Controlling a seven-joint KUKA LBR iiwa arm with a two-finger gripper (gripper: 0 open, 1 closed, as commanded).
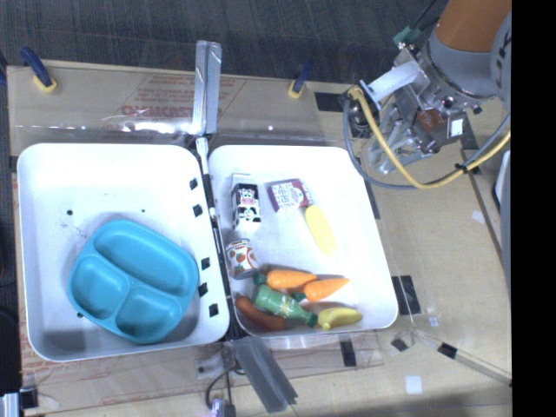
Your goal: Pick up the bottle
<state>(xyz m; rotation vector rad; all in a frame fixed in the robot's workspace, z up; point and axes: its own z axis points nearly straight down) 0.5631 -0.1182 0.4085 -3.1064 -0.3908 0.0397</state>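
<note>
The end effector (pixel 387 142) is a blur of cables; the arm (pixel 473 24) is cut off.

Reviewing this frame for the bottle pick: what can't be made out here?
- Gripper: fingers lost among cables and wrist hardware in the camera view; state unreadable.
- Green bottle: label too small, lower side overlapped by the red item.
- Small can: print too small to read.
- Arm: cut off by the top edge.

Faint red print is seen on the clear sheet (pixel 165 98) behind the bins; no word or number can be read
</note>
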